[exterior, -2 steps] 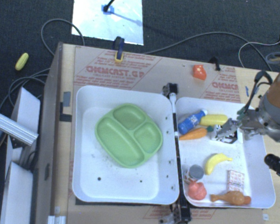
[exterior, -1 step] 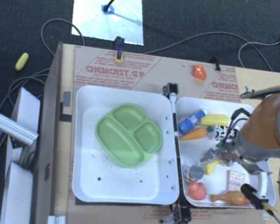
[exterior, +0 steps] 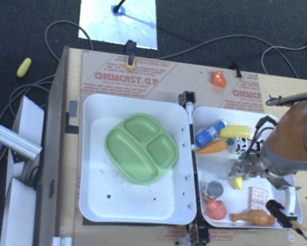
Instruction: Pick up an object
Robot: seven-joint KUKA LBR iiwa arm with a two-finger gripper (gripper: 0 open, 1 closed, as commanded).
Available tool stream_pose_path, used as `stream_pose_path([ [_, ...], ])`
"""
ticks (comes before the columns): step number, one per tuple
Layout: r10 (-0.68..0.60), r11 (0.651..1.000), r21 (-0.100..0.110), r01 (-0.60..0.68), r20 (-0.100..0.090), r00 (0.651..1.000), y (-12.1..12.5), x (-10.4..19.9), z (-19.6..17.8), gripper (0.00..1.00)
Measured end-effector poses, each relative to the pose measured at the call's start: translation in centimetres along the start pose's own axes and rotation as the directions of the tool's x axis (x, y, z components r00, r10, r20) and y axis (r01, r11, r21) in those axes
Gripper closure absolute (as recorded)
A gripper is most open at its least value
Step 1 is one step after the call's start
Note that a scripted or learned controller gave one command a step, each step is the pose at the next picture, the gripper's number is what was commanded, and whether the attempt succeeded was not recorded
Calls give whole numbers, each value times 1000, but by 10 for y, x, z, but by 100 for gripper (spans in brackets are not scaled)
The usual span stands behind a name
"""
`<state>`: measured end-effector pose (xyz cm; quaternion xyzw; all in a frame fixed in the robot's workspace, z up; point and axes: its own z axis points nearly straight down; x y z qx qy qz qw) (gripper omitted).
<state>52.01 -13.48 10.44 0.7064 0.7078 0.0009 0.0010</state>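
The arm's gripper [exterior: 244, 169] hangs low in the right bin [exterior: 202, 151], just above a small yellow piece [exterior: 237, 182]; whether it is spread or closed cannot be told. Candidates crowd the bin: a blue bottle [exterior: 210, 131], a banana [exterior: 234, 132], a carrot [exterior: 211, 147], a red ball [exterior: 216, 209] and a toy drumstick [exterior: 253, 217]. The risk (a judgement) is a glancing close that nudges the small piece aside. The green divided plate [exterior: 141, 148] lies in the left bin [exterior: 95, 141].
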Motion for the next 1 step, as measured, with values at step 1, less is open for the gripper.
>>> stream_pose_path([
  [1,-3,1000,-1,3,-2,1000,51,94,-81,100],
])
